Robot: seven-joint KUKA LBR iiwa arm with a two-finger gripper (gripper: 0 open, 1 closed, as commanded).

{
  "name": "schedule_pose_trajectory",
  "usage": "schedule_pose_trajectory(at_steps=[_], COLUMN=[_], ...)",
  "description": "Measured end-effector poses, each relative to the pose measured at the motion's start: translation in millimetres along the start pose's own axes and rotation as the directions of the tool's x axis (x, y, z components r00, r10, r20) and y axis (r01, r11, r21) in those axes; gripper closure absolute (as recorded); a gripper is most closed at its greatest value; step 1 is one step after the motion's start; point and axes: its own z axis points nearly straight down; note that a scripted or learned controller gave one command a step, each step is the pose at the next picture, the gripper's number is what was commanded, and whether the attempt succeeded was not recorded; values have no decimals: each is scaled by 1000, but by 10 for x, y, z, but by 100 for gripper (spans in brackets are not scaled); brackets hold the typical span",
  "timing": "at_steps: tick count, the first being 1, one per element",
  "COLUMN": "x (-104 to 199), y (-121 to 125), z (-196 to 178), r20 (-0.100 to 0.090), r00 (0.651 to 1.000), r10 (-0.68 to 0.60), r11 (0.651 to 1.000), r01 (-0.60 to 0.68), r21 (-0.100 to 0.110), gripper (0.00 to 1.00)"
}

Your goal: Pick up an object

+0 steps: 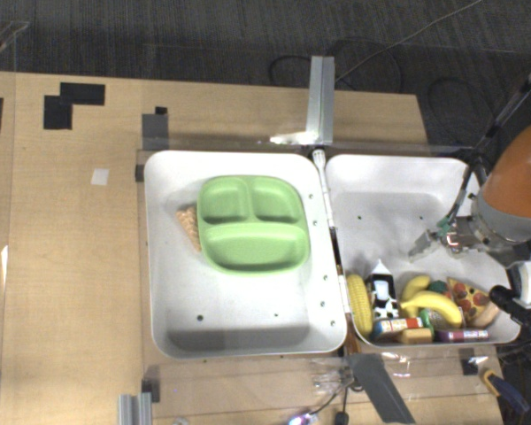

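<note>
Along the lower edge of the right bin (398,184), at lower right of the frame, lay the banana (432,304) among crowded toy food, probably light, stiff and smooth, best pinched across its curved middle. Above it the gripper (434,240) hung with fingers spread, pinching nothing, and at left centre a green plate (250,222) sat in the left bin (173,264)

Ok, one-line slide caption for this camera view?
Gripper hovers in the right bin above piled toy food, including a banana; green divided plate sits in the left bin.
</note>
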Motion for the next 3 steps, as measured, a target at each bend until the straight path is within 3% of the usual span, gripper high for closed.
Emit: schedule_pose_trajectory(at_steps=[1,2,3], x=[355,574,565], y=[777,1269,1270], z=[19,39,-123], r20=[-1,-4,-7], r00=[988,958,971], r10=[-153,-288,-237], r11=[988,957,971], r01=[153,288,237], r21=[-1,14,12], gripper=[0,0,0])
